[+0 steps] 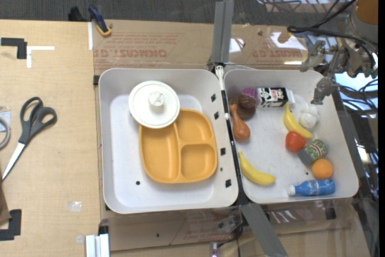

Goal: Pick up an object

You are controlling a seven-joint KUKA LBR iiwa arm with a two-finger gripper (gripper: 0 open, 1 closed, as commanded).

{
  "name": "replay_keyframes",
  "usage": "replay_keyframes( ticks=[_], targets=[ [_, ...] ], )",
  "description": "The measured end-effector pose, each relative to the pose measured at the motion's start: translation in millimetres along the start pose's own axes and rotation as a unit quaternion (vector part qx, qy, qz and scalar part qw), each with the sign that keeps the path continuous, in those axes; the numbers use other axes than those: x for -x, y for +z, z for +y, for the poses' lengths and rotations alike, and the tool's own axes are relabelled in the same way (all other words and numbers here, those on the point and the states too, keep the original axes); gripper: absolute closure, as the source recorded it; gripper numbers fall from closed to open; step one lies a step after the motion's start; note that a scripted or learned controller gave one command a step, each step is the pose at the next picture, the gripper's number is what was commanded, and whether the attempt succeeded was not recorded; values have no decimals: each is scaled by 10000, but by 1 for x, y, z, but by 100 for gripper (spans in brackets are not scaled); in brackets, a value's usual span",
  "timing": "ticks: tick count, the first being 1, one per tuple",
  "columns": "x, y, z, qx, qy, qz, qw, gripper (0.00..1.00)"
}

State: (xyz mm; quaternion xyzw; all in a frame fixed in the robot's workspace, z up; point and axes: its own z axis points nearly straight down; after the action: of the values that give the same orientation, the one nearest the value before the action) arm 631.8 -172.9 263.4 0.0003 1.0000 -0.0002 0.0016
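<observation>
While the gripper (320, 93) hangs over the right bin (272, 147) at about one o'clock of its floor, nothing is lifted: every item lies on the white bottom, so the pick is, as I judge it, not yet made. Whether it is spread wide or drawn narrow I cannot tell; its dark tip blurs against the rim and cables.

Closest beneath it, at roughly five o'clock from the tip, sits a small white object (308, 119), touching the upper end of a yellow banana (293, 123). Just below the banana lies a red tomato (295, 141), then a green-labelled can (313, 151), an orange (322, 168) and, at the bin's five o'clock, a blue-and-white bottle (312, 188). A second banana (255, 170) rests at seven o'clock, a brown pear-shaped piece (240, 125) and a dark purple item (247, 99) at ten, with a black-and-white carton (272, 97) at twelve.

Left of it, the other bin (117, 147) carries a yellow divided tray (178, 153) and a white lid (154, 104). Scissors (27, 129) lie on the counter (48, 177) well apart at nine o'clock.

What remains is the whole grasp: descent, closing and lift, likeliest on the white object.
</observation>
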Motion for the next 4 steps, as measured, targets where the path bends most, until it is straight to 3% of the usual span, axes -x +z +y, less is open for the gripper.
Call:
replay_keyframes(
  ticks=[1,2,3,4],
  targets=[
    [-25,158,-13,-5,1178,-8,9930,0],
    [-42,171,11,-2,1349,3,9909,0],
    [-40,160,12,-7,1334,-24,9911,100],
    [-43,39,97,2,1203,-11,9927,100]
  ],
)
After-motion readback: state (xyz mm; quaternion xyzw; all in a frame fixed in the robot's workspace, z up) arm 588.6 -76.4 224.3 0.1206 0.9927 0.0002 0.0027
